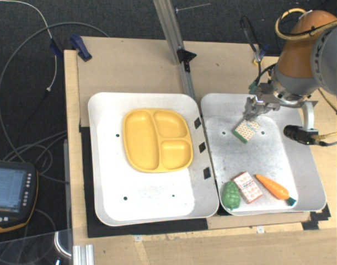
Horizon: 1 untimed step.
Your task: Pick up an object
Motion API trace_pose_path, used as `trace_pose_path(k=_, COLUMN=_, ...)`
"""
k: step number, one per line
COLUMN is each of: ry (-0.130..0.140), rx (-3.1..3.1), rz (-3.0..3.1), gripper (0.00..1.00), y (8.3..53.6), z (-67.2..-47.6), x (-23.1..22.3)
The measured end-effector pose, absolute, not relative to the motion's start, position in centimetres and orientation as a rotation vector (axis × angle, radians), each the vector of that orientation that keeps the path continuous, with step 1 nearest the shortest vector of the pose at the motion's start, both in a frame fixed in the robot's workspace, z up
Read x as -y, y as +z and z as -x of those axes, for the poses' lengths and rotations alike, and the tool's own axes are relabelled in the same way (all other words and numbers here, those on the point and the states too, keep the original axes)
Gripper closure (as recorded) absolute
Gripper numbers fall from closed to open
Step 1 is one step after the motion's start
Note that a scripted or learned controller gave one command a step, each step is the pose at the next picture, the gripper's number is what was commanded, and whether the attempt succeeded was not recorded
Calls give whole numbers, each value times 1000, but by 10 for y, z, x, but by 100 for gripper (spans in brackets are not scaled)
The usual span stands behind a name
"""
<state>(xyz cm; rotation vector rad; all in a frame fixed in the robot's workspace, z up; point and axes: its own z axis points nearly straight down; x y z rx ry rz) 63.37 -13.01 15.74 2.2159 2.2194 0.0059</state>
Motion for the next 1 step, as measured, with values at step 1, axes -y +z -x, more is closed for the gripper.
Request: trace_pose_path(k=1, ry=8, rx=-2218, rz=-2214, gripper=100, y=223, z=-635, x=129)
